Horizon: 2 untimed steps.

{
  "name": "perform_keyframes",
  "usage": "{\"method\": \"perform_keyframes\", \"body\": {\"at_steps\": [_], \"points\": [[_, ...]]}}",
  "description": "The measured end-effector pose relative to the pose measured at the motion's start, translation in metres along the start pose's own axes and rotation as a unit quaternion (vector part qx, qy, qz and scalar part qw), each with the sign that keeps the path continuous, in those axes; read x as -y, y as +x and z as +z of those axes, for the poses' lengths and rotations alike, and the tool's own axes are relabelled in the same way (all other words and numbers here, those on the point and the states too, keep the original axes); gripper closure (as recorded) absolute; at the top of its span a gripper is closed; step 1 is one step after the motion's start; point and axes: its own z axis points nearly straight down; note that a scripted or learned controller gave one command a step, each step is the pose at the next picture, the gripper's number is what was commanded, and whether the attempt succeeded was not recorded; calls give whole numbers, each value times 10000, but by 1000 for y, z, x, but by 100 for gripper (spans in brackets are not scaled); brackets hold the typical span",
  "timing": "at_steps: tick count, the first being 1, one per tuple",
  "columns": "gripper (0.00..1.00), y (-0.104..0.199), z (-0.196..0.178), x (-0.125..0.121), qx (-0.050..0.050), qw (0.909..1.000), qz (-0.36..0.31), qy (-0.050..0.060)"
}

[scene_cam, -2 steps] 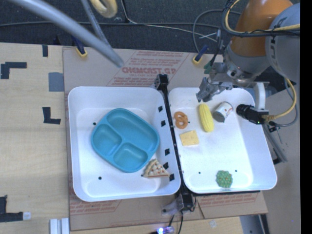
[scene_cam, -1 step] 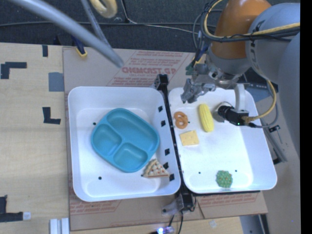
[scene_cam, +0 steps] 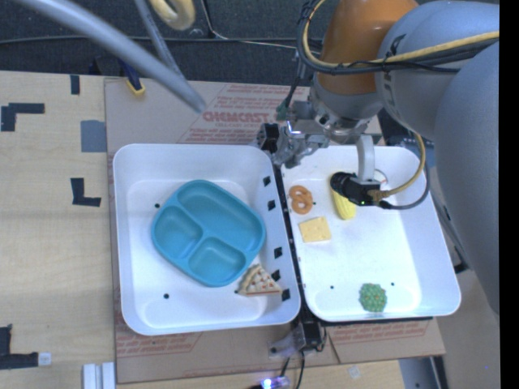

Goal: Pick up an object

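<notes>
Hovers with hand (scene_cam: 290,146) over right bin's (scene_cam: 405,250) far-left corner; cannot tell grip; pretzel (scene_cam: 300,198), yellow square (scene_cam: 315,230) just nearer.

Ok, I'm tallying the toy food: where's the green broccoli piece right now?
The green broccoli piece lies in the camera view's right-hand bin, near its lower edge, on its own, below and right of the yellow square.
</notes>
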Motion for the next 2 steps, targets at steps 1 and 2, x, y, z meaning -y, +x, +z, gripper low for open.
{"method": "perform_keyframes", "body": {"at_steps": [1, 2], "points": [[100, 57, 0, -3, 2, 10000, -1, 0], [0, 54, 0, -3, 8, 10000, 17, 3]]}}
